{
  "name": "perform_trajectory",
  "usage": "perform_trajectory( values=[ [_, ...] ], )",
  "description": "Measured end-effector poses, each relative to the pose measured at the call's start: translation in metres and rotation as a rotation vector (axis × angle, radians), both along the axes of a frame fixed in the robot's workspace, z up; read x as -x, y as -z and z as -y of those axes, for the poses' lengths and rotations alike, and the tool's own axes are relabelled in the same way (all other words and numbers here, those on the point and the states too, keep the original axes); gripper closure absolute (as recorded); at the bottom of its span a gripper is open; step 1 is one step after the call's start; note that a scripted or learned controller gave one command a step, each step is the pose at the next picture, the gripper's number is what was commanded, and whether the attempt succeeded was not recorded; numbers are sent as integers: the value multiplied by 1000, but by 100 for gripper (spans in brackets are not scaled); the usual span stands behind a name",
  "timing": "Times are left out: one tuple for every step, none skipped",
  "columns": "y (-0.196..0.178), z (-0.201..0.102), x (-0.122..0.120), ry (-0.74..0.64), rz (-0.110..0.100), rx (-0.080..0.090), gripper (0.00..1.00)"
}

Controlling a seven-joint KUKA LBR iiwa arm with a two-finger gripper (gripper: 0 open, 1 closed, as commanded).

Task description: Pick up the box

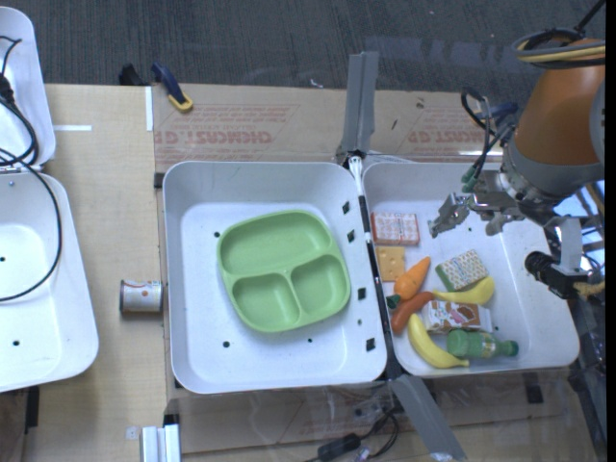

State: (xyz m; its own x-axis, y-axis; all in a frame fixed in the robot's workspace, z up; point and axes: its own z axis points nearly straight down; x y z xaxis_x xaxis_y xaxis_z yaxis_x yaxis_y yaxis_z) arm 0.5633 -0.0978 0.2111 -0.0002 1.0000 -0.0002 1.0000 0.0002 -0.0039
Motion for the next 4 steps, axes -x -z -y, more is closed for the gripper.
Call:
perform_trajectory(
  values=[
    [120,47,-12,28,2,0,0],
    [120,58,14,-17,2,0,0],
    [111,59,15,-12,1,0,100],
    [-1,-7,40,92,2,1,100]
  ],
)
